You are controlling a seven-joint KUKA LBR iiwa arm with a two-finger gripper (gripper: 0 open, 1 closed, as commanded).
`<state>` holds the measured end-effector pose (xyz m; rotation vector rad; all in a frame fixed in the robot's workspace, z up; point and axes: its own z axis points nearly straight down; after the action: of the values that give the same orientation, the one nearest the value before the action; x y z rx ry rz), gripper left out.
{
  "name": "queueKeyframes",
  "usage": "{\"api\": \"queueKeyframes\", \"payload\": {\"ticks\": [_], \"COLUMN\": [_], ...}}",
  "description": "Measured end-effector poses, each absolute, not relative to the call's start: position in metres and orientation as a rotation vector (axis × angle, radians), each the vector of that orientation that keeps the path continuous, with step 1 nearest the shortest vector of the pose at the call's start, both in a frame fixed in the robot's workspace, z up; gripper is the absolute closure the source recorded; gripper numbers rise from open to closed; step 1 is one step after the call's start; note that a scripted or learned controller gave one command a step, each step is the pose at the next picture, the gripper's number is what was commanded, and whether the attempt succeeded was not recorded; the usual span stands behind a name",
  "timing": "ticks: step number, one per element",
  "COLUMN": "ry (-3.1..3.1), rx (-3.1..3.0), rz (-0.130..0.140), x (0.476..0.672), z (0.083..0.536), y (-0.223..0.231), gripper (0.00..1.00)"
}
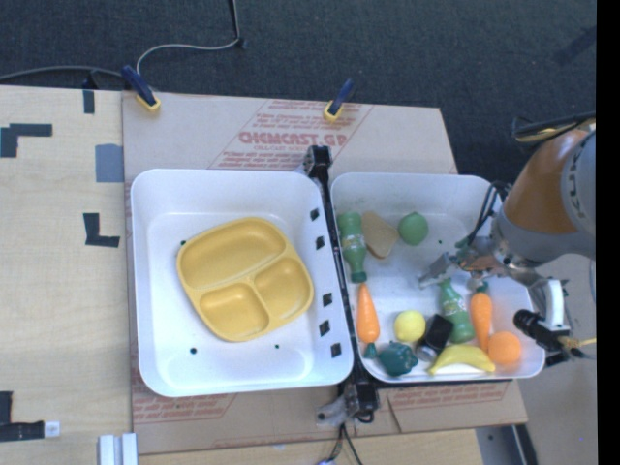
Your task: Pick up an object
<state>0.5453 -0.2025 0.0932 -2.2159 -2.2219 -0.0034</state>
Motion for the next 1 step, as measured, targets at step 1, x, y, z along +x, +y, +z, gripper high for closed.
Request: {"api": "queueKeyframes", "payload": {"ticks": [1], "ry": [-2.222], "rx": [-2.217], "rz": [-0.001], "x": [0.5451], "z": [0.1022], "y": [-0.2029], "gripper": [1.00]}}
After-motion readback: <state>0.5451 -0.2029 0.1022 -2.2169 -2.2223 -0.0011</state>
